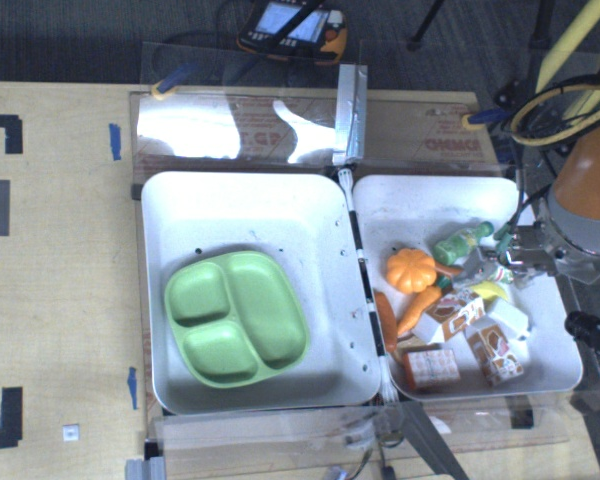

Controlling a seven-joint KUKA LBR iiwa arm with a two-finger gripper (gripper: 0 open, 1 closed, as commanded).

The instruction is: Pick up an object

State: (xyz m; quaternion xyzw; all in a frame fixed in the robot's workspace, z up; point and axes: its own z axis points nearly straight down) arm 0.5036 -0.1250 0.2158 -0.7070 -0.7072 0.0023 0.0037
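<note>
The right bin [420, 200] holds a heap of toy food: an orange pumpkin [412, 269], a carrot [418, 311], a green bottle [460, 242], a yellow piece [493, 291] and several small cartons [495, 353]. My gripper [483, 265] reaches in from the right and hangs low over the heap, just below the green bottle and right of the pumpkin. Its tips are lost among the clutter, and I see nothing clearly held.
In the left bin [180, 196] a green divided plate [237, 316] lies at the front. A red-and-white box [432, 366] lies near the right bin's front wall. An orange stick [384, 320] lies along the divider. The arm's orange band [590, 180] stands over the right rim.
</note>
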